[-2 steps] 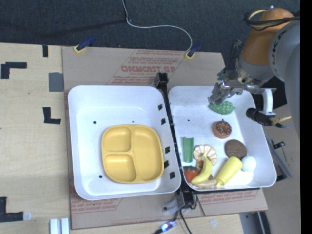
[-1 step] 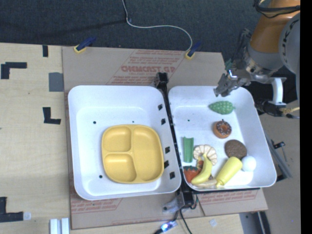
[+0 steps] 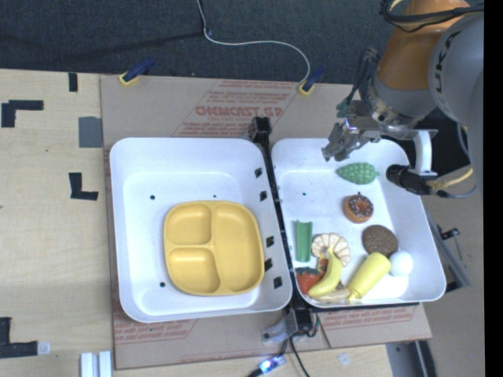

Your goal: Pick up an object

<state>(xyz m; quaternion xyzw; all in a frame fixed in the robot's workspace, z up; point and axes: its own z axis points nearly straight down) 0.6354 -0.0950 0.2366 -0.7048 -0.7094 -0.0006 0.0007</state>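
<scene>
hovering over the right bin's (image 3: 424,218) far end, the gripper (image 3: 339,148) hangs just left of a green bumpy fruit (image 3: 357,172), whose long axis runs left-right; whether it is open or closed cannot be told.

The arm (image 3: 440,45) is cut off by the top and right edges, and its gripper (image 3: 339,148) is too small and dark to tell whether the fingers are parted or closed. In the right bin's (image 3: 314,159) near corner, a red item (image 3: 308,277) is mostly hidden under the banana (image 3: 330,277) and cannot be identified, and the white ball (image 3: 401,264) is partly covered by the yellow bottle (image 3: 369,275). The print on the cardboard sheet (image 3: 228,108) under the bins is partly hidden by the bin rims and too faint to read.
</scene>
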